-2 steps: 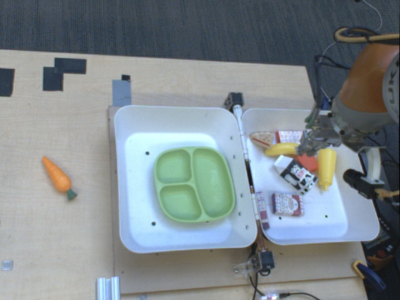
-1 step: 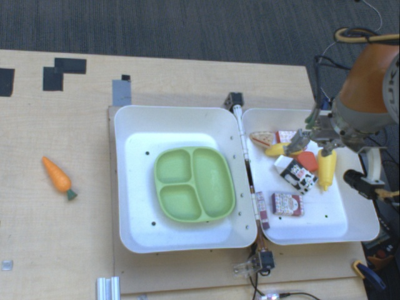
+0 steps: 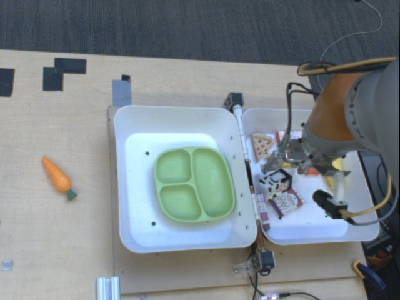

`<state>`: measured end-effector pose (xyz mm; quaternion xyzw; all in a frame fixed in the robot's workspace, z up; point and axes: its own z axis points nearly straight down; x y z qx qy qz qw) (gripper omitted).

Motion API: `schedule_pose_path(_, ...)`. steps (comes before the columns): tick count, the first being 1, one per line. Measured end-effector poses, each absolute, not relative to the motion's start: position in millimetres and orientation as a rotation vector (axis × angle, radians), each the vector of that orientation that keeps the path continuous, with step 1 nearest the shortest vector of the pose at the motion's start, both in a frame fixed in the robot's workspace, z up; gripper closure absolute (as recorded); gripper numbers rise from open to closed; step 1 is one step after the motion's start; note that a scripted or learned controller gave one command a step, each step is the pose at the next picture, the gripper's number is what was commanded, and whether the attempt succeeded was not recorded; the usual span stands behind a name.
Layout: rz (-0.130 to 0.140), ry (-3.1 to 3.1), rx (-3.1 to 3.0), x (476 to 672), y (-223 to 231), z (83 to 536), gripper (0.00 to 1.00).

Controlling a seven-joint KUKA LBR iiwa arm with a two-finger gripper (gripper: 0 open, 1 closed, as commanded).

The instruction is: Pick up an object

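While a toy carrot point(image 3: 57, 176) lies alone on the wooden bench point(image 3: 37, 230) at the far left, well apart from both bins, the left bin point(image 3: 131, 130) holds a green divided plate point(image 3: 194, 184) lying flat near its middle. Over the right bin point(image 3: 312, 229), my gripper point(image 3: 279, 161) hangs low among a small heap of things: a pizza-slice card point(image 3: 262, 145) just behind it, a black-and-white piece point(image 3: 275, 180) and a reddish packet point(image 3: 285, 202) just in front. Whether it is apart or together I cannot tell.

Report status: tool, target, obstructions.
Tool low over right bin, fingers unreadable. Small items clustered beneath: pizza slice, black-white piece. Green tray in left bin.
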<state>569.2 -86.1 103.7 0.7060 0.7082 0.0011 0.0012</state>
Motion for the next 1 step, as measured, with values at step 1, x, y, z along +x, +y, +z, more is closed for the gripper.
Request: schedule_pose_path(1, 0.006, 2.226, 2.213, 570.0, -85.5, 114.1, 1.0)
